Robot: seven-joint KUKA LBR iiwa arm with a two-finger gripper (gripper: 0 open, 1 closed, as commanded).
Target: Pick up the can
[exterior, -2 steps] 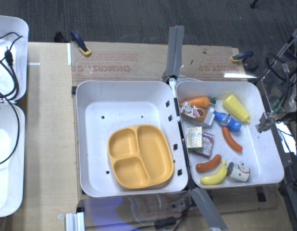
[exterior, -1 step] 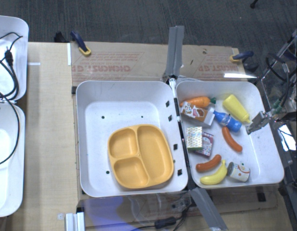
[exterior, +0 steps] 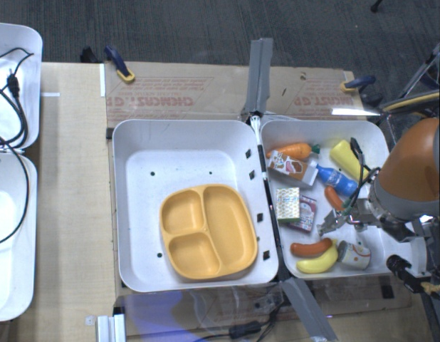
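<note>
The can (exterior: 355, 255) is a small white cylinder with a printed label. It lies on its side at the near right corner of the right bin (exterior: 271, 135), beside the banana (exterior: 318, 261). My gripper (exterior: 332, 223) hangs low over the middle of that bin, just left of and beyond the can and apart from it. It is open with nothing between its fingers. The orange-banded wrist (exterior: 414, 169) covers the bin's right side.
The right bin also holds a carrot (exterior: 298, 150), a blue bottle (exterior: 339, 181), a yellow item (exterior: 346, 157), a green-white box (exterior: 287, 204), a purple packet (exterior: 306, 214) and a sausage (exterior: 312, 248). A yellow divided plate (exterior: 206, 230) lies in the left bin (exterior: 134, 191).
</note>
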